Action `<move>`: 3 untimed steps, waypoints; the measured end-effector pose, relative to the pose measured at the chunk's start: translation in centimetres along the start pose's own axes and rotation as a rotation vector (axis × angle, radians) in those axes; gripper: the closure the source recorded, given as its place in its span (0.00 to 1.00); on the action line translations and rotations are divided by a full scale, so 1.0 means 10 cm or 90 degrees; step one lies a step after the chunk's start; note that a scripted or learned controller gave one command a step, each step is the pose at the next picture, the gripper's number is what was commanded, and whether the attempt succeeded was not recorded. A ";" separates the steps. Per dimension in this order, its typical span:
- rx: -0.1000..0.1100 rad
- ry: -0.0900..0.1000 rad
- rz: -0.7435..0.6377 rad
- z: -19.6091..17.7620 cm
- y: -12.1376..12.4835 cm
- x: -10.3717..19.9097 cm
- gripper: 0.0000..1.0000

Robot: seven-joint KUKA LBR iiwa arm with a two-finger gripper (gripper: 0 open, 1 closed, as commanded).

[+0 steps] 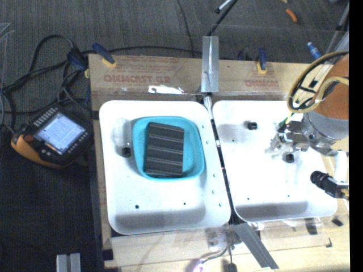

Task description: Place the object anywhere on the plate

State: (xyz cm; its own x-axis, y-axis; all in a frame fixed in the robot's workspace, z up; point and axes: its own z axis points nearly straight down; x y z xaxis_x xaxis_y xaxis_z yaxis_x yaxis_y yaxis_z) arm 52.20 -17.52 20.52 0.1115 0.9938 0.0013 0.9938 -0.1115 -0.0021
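Note:
A light blue plate [194, 152] lies in the left bin [161, 208]. A dark grey ribbed block [164, 148] rests flat on the plate, covering most of its middle. My gripper [287, 149] hangs low over the right bin [266, 191], near its right side, far from the plate. A small black object [252, 125] sits on the right bin's floor, up and to the left of the gripper and apart from it. I see nothing clearly held at the gripper.
A pale translucent item [119, 132] and a small dark piece [126, 150] lie just left of the plate. A metal divider rail [210, 67] runs between the bins at the back. A handheld pendant [57, 135] lies off the bench at left.

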 end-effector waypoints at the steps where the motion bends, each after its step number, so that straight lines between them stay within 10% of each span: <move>1: 0.000 0.000 0.000 0.00 0.00 0.00 0.00; 3: 0.002 -0.001 0.128 0.39 -0.44 0.43 0.00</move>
State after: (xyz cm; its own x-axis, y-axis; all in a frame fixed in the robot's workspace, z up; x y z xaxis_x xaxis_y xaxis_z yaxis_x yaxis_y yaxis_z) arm 48.29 -12.78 16.60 0.3075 0.9515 -0.0011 0.9515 -0.3075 -0.0055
